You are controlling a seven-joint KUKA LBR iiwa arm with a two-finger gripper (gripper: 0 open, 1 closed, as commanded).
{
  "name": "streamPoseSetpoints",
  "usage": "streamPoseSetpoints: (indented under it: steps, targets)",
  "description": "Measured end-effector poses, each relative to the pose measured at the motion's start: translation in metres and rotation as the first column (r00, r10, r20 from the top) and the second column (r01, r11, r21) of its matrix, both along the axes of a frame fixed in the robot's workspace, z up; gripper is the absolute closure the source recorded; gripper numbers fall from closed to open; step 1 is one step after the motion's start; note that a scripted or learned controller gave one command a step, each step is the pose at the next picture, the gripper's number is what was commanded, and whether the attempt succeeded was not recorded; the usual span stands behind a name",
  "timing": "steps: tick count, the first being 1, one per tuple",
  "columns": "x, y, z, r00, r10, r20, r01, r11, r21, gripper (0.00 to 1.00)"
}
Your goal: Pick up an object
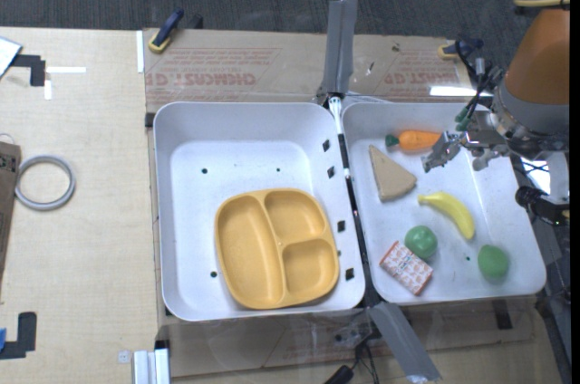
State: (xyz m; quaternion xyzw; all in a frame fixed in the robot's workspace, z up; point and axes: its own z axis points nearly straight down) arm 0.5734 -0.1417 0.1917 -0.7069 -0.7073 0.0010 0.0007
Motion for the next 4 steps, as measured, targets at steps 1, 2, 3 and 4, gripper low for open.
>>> streamPoseSetpoints:
  steps: [1, 2, 3, 4]
  targets:
    - [0.025, -0.070, -0.024, 0.965, 0.262, 0.003, -0.262, 0.965, -0.001, 0.00]
    - [0.022, -0.049, -0.056, 0.991, 0.135, 0.002, -0.135, 0.991, 0.001, 0.00]
    - [-0.024, -0.056, -0.100, 0.974, 0.228, 0.001, -0.228, 0.974, 0.001, 0.00]
    - [-0.024, -0.056, -0.091, 0.974, 0.225, 0.003, -0.225, 0.974, 0.000, 1.00]
